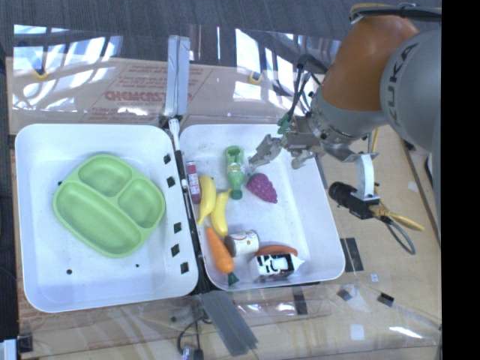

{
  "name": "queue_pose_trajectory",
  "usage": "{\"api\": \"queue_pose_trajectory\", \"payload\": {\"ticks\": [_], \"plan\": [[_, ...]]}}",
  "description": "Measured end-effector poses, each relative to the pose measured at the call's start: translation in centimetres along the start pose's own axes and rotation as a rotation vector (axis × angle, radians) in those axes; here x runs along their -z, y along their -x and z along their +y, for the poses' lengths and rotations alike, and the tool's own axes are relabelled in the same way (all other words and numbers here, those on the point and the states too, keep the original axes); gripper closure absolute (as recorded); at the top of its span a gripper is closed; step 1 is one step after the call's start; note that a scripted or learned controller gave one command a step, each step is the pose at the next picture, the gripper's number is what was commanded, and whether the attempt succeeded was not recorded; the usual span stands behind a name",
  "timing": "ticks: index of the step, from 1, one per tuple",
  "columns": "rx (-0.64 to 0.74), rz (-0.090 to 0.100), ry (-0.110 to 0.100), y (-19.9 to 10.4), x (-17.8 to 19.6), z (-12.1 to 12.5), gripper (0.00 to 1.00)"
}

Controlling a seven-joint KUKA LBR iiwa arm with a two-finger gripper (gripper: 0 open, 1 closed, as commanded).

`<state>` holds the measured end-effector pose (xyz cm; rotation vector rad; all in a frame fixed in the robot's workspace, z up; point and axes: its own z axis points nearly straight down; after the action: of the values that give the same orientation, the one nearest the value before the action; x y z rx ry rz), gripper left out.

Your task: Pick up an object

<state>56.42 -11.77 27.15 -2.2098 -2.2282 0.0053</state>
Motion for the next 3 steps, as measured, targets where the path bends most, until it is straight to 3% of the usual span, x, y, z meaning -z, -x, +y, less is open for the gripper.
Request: {"api": "queue_pose_trajectory", "payload": {"ticks": [1, 2, 3], "plan": [[-0.025, -0.001, 0.000, -0.48, -16.89, 1.47, 0.00], [-0.019, -0.001, -0.002, -0.52, -15.95, 1.46, 1.00], [-0.019, -0.001, -0.002, -0.53, -15.95, 1.47, 0.00]]}}
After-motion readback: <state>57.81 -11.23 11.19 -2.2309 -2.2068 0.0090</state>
